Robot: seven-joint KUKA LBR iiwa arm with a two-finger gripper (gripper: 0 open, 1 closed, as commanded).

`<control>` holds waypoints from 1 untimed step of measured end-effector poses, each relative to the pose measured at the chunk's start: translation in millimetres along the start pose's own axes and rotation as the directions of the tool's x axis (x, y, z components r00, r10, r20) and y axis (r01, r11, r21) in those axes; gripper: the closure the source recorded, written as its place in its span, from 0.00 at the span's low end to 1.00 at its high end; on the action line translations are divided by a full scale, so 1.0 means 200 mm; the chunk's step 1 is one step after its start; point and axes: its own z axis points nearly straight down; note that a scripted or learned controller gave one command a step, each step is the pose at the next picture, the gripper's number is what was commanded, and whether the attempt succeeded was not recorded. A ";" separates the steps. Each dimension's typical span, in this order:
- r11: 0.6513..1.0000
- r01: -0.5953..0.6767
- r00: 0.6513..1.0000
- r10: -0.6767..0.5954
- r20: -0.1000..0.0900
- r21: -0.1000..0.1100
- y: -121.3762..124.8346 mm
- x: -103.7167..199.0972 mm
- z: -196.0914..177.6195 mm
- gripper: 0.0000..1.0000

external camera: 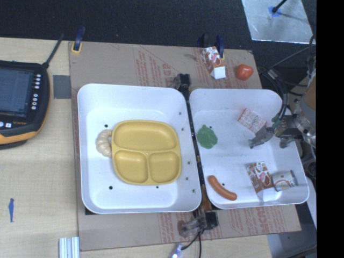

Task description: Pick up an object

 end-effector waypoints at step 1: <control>1.000 0.000 1.000 0.000 0.001 -0.001 0.42 0.01 0.14 0.00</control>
